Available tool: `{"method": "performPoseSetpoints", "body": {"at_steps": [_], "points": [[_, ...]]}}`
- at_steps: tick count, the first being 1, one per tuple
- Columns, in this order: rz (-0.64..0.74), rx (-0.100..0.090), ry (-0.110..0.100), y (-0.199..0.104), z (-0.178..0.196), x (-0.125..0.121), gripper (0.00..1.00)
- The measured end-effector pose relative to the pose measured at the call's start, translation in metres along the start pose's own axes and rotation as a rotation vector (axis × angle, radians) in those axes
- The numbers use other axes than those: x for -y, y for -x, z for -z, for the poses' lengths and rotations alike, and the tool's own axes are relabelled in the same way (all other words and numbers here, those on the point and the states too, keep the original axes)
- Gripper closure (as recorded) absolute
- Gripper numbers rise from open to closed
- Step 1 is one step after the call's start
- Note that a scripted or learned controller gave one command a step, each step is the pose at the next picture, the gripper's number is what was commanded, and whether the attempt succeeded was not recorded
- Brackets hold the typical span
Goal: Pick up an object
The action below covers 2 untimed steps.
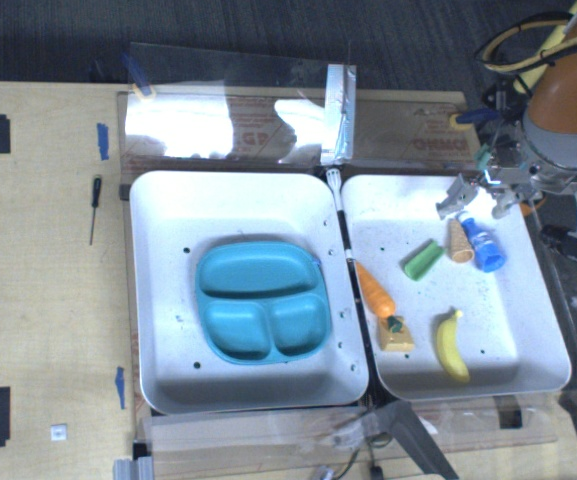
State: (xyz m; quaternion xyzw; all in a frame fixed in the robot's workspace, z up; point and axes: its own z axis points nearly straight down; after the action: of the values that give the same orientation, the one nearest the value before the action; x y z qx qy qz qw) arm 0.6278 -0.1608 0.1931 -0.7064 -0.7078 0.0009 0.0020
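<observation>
The right bin (528, 368) holds several small items. A green block (422, 259) lies near its middle, with a tan cone (459, 240) and a blue bottle-like piece (485, 246) just right of it. An orange carrot (373, 290) rests against the left wall, a tan block with a green top (398, 333) below it, and a yellow banana (451, 344) toward the front. My gripper (480, 200) hangs over the bin's back right, just above the cone and the blue piece. Its two fingers are spread apart, open, with nothing between them.
The left bin (158, 228) holds a blue divided tray (261, 300). A clear plastic sheet and an upright metal post (338, 113) stand behind the bins. Yellow and black cables (528, 43) loop at the arm's upper right.
</observation>
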Motion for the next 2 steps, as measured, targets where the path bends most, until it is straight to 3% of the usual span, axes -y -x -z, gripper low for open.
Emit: {"method": "performPoseSetpoints", "body": {"at_steps": [1, 2], "points": [[0.016, 0.0, -0.004, 0.034, -0.047, 0.004, 0.0], [0.073, -0.008, 0.009, 0.049, -0.097, -0.007, 0.0]]}}
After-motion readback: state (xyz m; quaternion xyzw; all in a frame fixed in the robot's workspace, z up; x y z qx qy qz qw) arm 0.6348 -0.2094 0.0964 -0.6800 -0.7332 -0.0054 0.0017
